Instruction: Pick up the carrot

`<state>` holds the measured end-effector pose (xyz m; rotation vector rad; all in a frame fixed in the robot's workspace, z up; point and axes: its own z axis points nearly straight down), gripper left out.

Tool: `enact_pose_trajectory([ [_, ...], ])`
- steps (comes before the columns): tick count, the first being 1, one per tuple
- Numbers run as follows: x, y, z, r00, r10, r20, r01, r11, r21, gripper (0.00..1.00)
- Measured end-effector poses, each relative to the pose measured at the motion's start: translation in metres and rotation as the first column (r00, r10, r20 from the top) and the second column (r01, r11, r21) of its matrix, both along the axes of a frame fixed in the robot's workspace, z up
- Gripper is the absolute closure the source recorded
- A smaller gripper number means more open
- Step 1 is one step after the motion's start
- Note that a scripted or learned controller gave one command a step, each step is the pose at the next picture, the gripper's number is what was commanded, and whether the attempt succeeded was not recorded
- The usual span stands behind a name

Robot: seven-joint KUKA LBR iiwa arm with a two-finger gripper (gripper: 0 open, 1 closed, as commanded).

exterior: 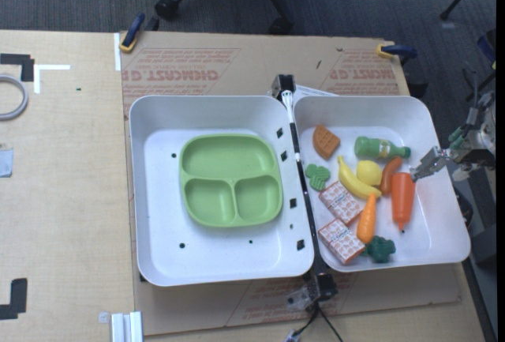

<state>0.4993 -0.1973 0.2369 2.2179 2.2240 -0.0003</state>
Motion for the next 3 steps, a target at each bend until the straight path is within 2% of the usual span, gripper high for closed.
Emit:
enact_pose_trajectory([
  [1,0.043,0.010,-0.138,0.997,-0.073,-0.002,0.073,0.997,0.001,0.00],
  [2,0.011,0.079,-0.145,0.996,-0.094,-0.001,0.094,0.996,0.001,0.00],
  [3,-0.003,0.089,-0.145,0.944,-0.330,-0.001,0.330,0.944,0.001,0.00],
])
